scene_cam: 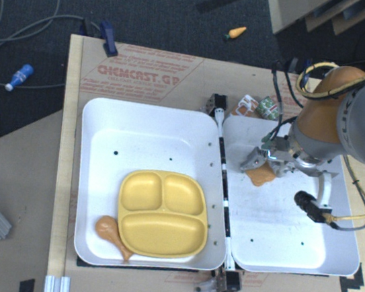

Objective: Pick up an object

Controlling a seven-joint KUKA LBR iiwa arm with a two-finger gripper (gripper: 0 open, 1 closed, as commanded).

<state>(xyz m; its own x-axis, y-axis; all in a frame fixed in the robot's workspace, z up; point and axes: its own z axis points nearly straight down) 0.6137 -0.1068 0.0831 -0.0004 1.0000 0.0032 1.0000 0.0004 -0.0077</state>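
The gripper (261, 162) sits low in the far left part of the right bin (276, 248), its fingers spread around a small orange-brown object (260, 177), seemingly poised to close. The yellow divided plate (162, 214) and drumstick toy (112, 232) lie in the left bin (144, 129), apart from this attempt.

arm: grey, orange band above wrist, reaches in from right, bent down
gripper (266, 163): low, pointing left
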